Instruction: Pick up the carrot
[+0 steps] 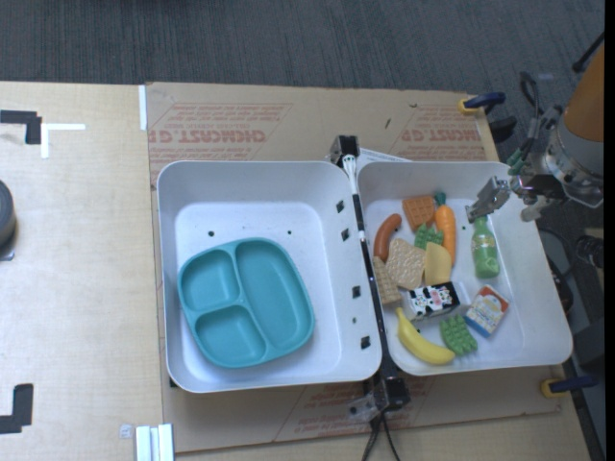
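Right, from my overhead camera I've got both white bins side by side on the bench; the left bin (pixel 252 185) carries a teal divided plate (pixel 246 302) lying flat toward its near-left side; the right bin (pixel 524 329) is where all the toy food is piled. The carrot (pixel 445 229) lies in the upper middle of that right bin, orange body running down from a small green top, just beside a tan cracker (pixel 419 209) on its left and touching the yellow wedge (pixel 438 262) below it; a sausage (pixel 386 235) curves along the left wall near the divider; a green bottle (pixel 485 250) sits just right of the carrot. Lower down I see a black-and-white cow-print carton (pixel 430 301), a banana (pixel 422 342) at the near edge, a green bumpy piece (pixel 458 335) beside it, and a small colourful box (pixel 487 312). The gripper (pixel 490 198) hangs over the bin's upper right, above the bottle and apart from the carrot; the fingers are a grey blur from this angle, so I cannot tell how far apart they stand, and I see nothing between them.
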`<control>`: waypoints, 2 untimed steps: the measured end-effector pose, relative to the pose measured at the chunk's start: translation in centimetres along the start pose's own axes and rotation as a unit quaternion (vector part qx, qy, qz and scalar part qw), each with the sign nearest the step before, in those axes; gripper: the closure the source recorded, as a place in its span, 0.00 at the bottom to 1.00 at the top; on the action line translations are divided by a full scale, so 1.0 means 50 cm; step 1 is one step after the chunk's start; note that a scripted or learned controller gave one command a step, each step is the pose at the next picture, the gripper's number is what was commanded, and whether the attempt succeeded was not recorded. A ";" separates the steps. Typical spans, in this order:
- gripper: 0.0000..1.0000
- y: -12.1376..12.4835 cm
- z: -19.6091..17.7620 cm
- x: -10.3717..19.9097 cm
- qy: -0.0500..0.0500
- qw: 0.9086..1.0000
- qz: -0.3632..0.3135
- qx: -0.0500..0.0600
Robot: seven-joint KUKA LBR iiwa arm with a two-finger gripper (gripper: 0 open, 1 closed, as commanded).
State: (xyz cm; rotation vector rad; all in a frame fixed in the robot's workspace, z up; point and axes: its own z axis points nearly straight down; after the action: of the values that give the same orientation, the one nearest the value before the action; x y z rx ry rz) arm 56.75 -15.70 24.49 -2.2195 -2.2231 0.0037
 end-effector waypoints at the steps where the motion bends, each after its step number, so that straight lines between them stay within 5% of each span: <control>1: 0.00 0.065 0.275 -0.002 0.000 1.000 -0.023 0.000; 2: 1.00 0.066 0.256 -0.006 -0.001 1.000 -0.021 0.000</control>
State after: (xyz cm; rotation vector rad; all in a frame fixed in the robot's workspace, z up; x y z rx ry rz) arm 60.00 -16.00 11.68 -2.1716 -2.2706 0.0056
